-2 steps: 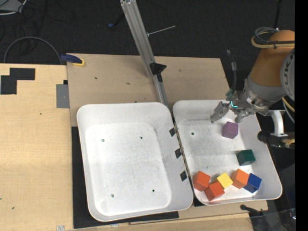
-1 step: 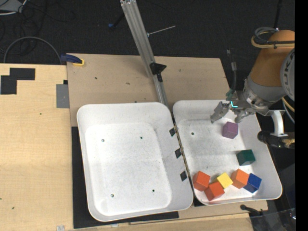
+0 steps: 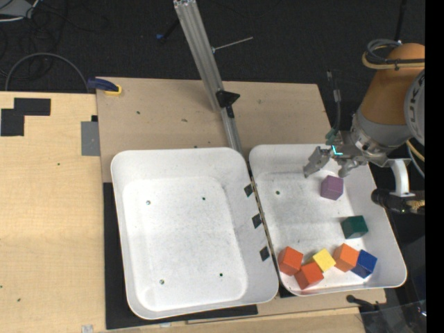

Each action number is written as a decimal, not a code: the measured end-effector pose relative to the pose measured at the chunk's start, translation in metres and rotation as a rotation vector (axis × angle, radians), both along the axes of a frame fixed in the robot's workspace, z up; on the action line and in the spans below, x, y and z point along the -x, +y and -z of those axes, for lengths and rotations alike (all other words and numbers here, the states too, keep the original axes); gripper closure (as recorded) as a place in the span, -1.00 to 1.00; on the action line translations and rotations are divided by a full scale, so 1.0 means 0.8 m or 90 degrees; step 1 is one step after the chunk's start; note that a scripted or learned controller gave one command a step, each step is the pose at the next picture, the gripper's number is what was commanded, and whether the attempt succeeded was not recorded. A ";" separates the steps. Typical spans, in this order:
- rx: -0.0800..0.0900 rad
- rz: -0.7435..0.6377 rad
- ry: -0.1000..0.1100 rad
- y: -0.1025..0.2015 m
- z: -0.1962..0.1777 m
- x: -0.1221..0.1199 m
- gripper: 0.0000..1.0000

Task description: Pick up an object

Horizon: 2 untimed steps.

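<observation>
Purple cube (image 3: pixel 331 187) sits tilted, just below the jaws, which are spread open.

Look at your purple cube (image 3: pixel 331 186): it sits in the upper half of the right bin (image 3: pixel 291 165), turned slightly askew, resting flat on the white floor. Below it, toward the bin's right side, you've got a dark green cube (image 3: pixel 354 226) on its own. Along the near edge there's a tight cluster: two orange-red cubes (image 3: pixel 291 259) (image 3: pixel 310 274), a yellow cube (image 3: pixel 324 260), an orange cube (image 3: pixel 346 256) and a blue cube (image 3: pixel 365 263), packed touching or nearly so.
</observation>
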State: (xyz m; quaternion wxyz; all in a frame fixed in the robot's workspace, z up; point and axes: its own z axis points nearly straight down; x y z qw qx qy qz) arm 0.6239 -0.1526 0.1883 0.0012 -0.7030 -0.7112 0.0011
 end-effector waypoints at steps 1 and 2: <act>0.000 0.000 0.000 0.000 0.000 0.000 -1.00; 0.000 -0.001 0.000 0.000 0.000 0.000 -1.00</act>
